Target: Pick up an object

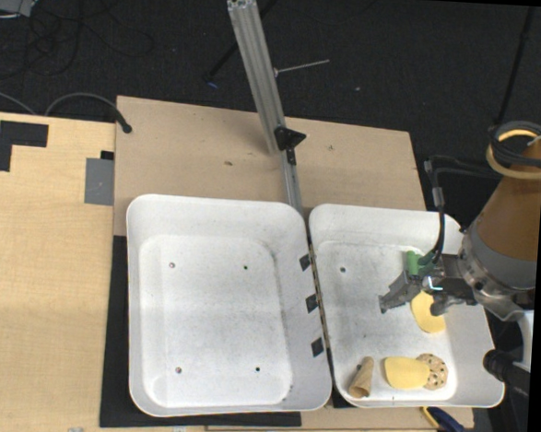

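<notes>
Nearest the camera, along the front rim of the right bin (480,397), lie three loose pieces: a small brown cone (363,378), a yellow wedge (404,373) just beside it, and a speckled cookie (433,370) touching the wedge's far end. A little farther in sits a round yellow piece (429,316), close to the bin's right wall, and the gripper (415,294) hangs directly at its near-left edge, with a dark finger (394,299) angled down toward the bin floor. Whether the fingers stand apart or together cannot be told from this slant, and nothing visibly sits between them, so no grasp can be claimed. A small green thing (413,263) shows just behind the wrist; whether it belongs to the tool or lies in the bin is unclear. The left bin (150,221) lies beside, across the central divider. The likely trouble: the gripper looks offset from the yellow piece's middle, so closing may nudge it against the wall or let it slide out, since the piece appears low and smooth. A descent too deep would scrape the floor; too shallow would close on air.
</notes>
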Controlling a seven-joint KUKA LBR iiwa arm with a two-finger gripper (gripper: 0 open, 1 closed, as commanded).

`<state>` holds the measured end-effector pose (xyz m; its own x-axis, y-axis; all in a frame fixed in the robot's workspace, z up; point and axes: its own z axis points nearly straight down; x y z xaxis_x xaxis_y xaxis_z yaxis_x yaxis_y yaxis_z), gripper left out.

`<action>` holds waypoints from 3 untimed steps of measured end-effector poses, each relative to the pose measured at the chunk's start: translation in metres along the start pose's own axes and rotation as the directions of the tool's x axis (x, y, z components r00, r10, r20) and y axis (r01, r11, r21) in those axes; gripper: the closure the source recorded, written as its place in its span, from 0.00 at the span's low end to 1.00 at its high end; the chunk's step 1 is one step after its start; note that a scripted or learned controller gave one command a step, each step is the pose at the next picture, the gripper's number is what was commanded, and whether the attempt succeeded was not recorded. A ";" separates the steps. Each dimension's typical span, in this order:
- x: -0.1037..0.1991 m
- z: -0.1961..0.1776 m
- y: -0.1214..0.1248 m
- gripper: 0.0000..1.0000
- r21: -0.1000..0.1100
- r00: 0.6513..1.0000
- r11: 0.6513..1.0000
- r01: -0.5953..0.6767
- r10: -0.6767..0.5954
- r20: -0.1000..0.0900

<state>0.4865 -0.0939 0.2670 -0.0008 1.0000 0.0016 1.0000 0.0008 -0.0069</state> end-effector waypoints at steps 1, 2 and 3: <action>-0.001 -0.002 0.000 0.00 -0.005 1.000 1.000 -0.004 0.004 0.001; 0.007 0.057 0.006 0.00 0.003 1.000 1.000 -0.002 0.002 -0.001; 0.000 0.103 0.002 0.00 0.003 1.000 1.000 -0.003 0.003 0.000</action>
<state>0.4882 -0.0933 0.1639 0.0017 1.0000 0.0020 1.0000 -0.0017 -0.0094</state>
